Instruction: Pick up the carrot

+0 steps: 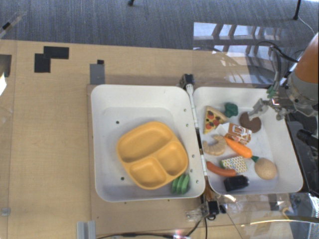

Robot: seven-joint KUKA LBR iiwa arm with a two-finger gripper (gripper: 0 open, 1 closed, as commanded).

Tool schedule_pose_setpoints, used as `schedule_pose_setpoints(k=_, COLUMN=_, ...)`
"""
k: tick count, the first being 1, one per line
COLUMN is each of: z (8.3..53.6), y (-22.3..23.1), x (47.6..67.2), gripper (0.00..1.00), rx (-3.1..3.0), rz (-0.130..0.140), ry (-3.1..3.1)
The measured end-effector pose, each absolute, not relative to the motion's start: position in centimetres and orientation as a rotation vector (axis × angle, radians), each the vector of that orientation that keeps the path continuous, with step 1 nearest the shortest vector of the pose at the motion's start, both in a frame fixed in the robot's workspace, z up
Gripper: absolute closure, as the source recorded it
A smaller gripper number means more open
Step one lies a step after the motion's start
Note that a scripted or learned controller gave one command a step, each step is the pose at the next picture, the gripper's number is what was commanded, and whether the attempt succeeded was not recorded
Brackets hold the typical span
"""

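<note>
The carrot [239, 148] is orange with a small green top at its lower right end. It lies at a slant in the middle of the right bin [291, 156], among other toy foods. My gripper [268, 108] hangs over the bin's upper right part, up and to the right of the carrot and apart from it. Its two fingers [257, 106] stand spread, open, with nothing between them. A brown round cookie [250, 123] lies just below the left finger.
Around the carrot lie a pizza slice [214, 118], a green piece [231, 108], a small printed packet [239, 132], a beige piece [216, 145], a red sausage [221, 170], a black block [235, 183] and a potato [265, 169]. The left bin [107, 108] holds a yellow divided plate [152, 154] and a green vegetable [180, 184].
</note>
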State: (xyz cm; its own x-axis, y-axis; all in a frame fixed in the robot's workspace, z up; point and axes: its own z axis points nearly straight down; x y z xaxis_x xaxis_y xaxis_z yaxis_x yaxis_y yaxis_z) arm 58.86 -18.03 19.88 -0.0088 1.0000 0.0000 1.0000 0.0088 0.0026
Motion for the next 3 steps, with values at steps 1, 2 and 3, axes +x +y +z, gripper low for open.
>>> schedule_pose_setpoints(k=1, z=12.1, y=-17.1, x=56.3, gripper=0.0, rx=2.191, rz=0.035, ry=2.201)
schedule_pose_setpoints(k=2, z=8.8, y=-13.0, x=50.1, gripper=0.0, rx=2.171, rz=0.011, ry=2.261)
schedule_pose_setpoints(k=3, z=10.0, y=-13.0, x=50.6, gripper=1.0, rx=2.159, rz=0.02, ry=2.261)
